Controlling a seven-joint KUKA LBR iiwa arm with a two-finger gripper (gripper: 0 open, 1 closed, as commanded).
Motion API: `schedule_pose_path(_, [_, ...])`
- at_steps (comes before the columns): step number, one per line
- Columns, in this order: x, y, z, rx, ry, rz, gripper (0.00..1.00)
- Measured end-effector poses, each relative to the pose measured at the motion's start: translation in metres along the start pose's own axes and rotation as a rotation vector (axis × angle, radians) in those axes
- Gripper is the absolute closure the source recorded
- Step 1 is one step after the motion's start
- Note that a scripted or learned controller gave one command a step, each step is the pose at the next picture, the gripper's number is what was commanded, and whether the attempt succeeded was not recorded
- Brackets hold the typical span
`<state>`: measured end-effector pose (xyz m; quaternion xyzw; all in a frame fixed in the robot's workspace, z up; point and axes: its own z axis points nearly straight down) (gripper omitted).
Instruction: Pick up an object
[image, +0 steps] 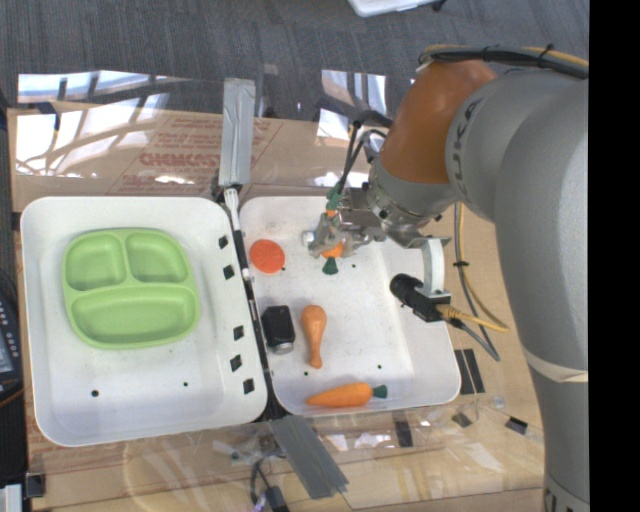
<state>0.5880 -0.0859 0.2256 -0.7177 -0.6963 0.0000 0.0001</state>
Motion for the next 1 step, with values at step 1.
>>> schedule_pose_path(1, [0.0256,-0.0127,-0.011,0.007,0.001,-0.158,1.0])
